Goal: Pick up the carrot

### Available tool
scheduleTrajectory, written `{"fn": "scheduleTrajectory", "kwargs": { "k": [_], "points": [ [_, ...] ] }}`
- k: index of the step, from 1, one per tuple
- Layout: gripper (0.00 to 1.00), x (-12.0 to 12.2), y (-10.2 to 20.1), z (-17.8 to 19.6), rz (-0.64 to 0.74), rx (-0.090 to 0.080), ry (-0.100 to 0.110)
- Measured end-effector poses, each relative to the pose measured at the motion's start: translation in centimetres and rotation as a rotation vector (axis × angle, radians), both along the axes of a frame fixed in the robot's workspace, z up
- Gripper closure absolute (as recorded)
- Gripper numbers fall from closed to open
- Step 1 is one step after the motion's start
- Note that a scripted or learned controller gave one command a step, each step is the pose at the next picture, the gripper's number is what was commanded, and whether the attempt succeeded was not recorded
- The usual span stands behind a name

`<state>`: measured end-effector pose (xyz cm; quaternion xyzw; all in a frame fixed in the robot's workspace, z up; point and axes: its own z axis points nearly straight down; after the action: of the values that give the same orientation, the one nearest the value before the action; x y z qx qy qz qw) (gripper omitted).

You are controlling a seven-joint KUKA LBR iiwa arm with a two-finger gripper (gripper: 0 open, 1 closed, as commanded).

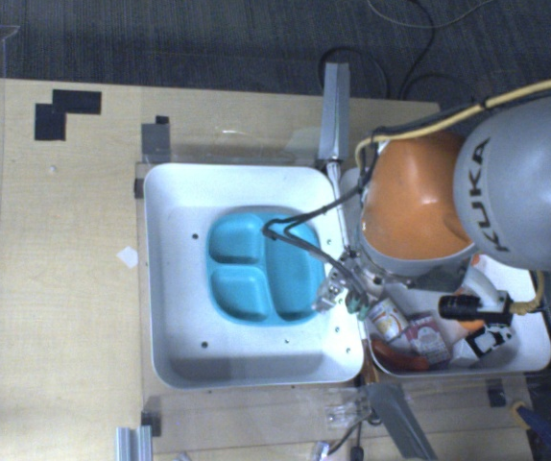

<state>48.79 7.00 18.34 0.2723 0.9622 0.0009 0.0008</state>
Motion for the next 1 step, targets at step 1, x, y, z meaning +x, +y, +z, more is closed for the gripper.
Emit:
{"fn": "scheduleTrajectory", "kwargs": {
  "k": [1],
  "points": [
    [1.0, 7.54, 3.14, 6.8, 0.182, 0.0, -0.005]
  ]
}}
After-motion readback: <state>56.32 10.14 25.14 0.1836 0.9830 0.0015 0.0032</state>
